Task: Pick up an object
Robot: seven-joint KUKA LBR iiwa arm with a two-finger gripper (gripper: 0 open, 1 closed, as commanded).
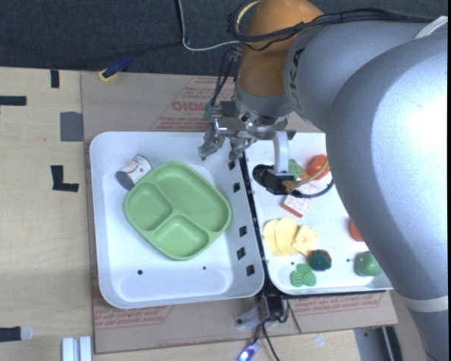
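My gripper (220,150) hangs over the far right corner of the left bin (105,224), close to the divider between the bins. Its fingers (207,149) are spread, open, with nothing between them. A green divided plate (177,210) lies in the left bin, just below and left of the gripper. A small white and grey object (133,170) sits at the plate's far left edge. The right bin (286,286) holds yellow cheese slices (280,237), a yellow wedge (305,239), an orange-red piece (316,165) and a red-and-white packet (295,204).
Near the right bin's front lie a green leafy piece (304,277), a dark green ball (319,259), a green lump (366,264) and a red bit (355,230). The arm's large grey body covers the right bin's right side. Cardboard (150,100) surrounds the bins.
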